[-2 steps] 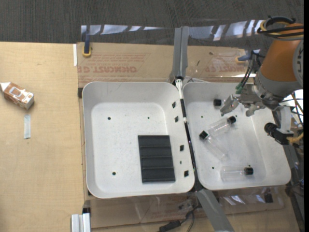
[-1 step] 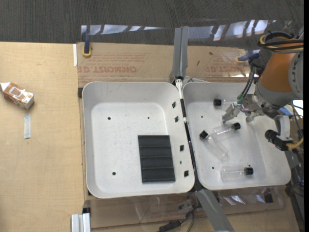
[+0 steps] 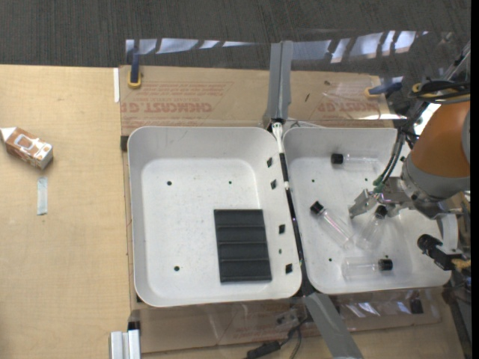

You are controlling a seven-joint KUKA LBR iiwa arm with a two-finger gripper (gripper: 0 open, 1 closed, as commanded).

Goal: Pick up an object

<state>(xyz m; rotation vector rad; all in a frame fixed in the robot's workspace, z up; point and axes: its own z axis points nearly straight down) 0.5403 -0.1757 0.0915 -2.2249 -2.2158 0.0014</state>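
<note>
Gripper (image 3: 372,204) low in right bin (image 3: 322,279) among clear tubes (image 3: 329,221) (black caps); grip state: cannot tell. Black block (image 3: 242,245) in left bin (image 3: 150,275).

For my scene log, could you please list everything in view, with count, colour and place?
shallow white plastic bins: 2, white, side by side on the bench; left bin, right bin.
ridged black rectangular block: 1, black, lying in the left bin, toward its near right.
clear plastic tubes with black caps: 3, transparent, in the right bin; one near the far wall, one mid-bin, one near the front.
small printed carton: 1, white and brown, on the tan bench at far left.
flat cardboard sheet: 1, brown, behind the bins.
grey arm with orange band: 1, over the right bin.
gripper: 1, low among the tubes.
</note>
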